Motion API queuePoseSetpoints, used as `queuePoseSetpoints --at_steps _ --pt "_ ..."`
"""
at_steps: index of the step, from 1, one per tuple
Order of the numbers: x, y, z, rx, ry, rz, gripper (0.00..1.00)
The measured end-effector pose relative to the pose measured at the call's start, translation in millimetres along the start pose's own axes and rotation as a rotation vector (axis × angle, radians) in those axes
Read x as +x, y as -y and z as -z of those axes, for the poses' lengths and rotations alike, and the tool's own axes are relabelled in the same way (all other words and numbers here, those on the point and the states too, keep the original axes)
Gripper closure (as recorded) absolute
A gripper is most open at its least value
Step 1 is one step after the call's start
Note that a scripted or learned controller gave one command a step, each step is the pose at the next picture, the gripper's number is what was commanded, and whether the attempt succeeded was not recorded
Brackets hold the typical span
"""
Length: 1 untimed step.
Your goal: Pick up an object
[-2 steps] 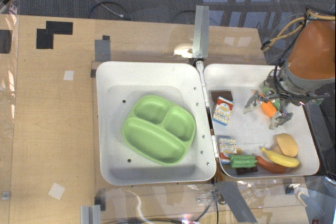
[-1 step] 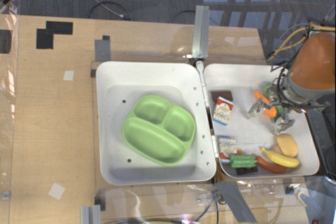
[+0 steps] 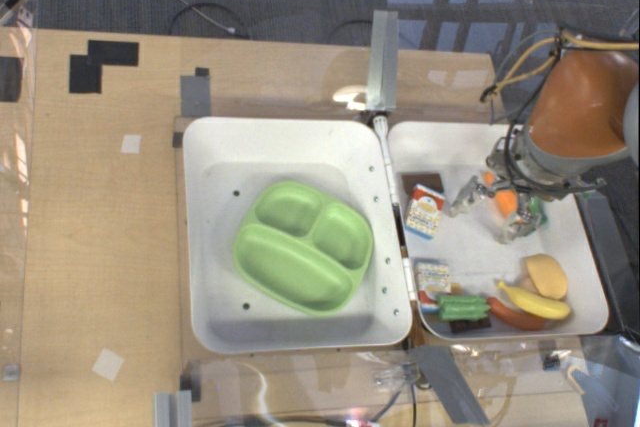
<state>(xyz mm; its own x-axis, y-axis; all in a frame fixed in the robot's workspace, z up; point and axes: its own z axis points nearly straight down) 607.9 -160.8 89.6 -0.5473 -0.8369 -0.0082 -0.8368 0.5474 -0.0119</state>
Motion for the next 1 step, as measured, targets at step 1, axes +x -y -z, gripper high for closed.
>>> queuePoseSetpoints --at_steps 1 --pt "-4.5 2.8 15.4 0.011 0.009 0.002 1.00"
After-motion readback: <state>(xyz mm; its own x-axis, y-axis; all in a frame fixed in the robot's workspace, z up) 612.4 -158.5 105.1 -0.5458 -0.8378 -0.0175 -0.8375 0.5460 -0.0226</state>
